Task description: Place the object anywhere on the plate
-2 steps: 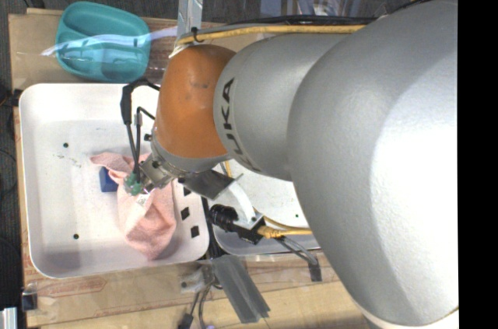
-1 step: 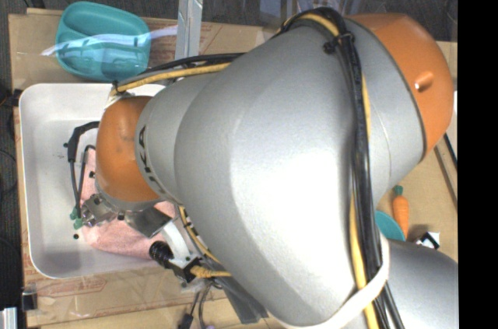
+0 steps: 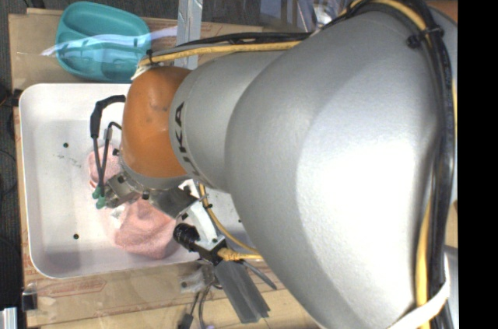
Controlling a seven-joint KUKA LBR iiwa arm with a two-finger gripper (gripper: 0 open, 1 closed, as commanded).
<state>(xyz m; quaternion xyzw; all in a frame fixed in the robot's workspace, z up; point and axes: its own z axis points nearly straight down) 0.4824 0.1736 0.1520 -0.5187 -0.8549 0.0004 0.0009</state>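
Note:
The arm's grey body and orange band (image 3: 156, 125) cover most of the camera view and reach down into the left white bin (image 3: 47, 164). The gripper (image 3: 117, 194) hangs below the band, low over the bin floor, and is largely hidden by the wrist. A pale pink shape (image 3: 144, 230) lies on the bin floor right under and beside the gripper, and another part of it peeks out at the gripper's left. I cannot tell whether this pink shape is the plate or the object. Nothing is visibly held.
A teal scoop-like container (image 3: 101, 40) lies on the bench just beyond the left bin's far rim. Cables (image 3: 202, 242) hang from the wrist near the bin's front rim. The bin's left half shows bare white floor. The arm hides the right bin.

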